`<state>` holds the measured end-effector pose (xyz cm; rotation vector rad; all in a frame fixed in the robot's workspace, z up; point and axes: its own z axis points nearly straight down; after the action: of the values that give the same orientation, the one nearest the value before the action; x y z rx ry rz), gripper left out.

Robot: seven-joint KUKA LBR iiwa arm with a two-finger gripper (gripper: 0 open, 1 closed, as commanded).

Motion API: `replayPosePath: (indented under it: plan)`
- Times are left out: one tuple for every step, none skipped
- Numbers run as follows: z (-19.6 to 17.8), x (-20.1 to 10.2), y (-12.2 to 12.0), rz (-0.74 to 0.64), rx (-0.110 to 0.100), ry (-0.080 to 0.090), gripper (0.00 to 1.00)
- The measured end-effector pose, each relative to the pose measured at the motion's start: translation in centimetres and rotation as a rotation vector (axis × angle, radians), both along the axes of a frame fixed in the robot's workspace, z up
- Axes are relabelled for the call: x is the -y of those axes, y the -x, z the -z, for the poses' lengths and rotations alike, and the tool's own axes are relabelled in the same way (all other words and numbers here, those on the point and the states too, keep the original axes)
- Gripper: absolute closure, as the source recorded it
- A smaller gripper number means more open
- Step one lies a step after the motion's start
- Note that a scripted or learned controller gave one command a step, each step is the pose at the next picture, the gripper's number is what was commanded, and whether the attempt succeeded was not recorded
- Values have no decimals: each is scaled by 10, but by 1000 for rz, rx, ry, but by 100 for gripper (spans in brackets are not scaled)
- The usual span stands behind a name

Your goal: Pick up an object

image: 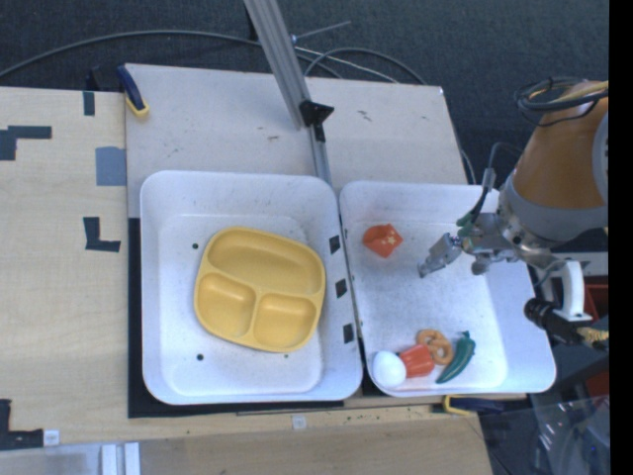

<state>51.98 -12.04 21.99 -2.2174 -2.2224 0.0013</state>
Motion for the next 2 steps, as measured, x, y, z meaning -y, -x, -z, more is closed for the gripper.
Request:
replayPosePath:
  plan:
    - [0,0,0,0,0,0,0]
    - [59,-9,-1,0,-6,0,0]
